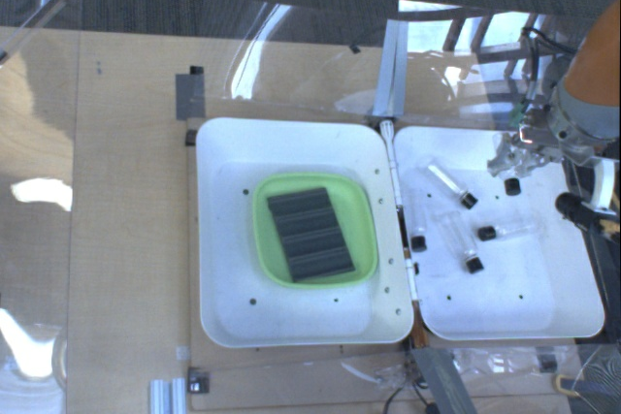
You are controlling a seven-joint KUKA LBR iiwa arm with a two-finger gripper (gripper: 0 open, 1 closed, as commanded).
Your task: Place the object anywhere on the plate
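A dark grey ribbed block lies flat on the green square plate, and the plate sits in the middle of the left bin. My gripper hangs over the far right part of the right bin, well away from the plate. Just below it is a small black-capped piece. I see nothing held in the gripper.
Several clear vials with black caps lie scattered in the right bin, among them one near its far left and one in the middle. A metal divider post stands behind the seam between the bins.
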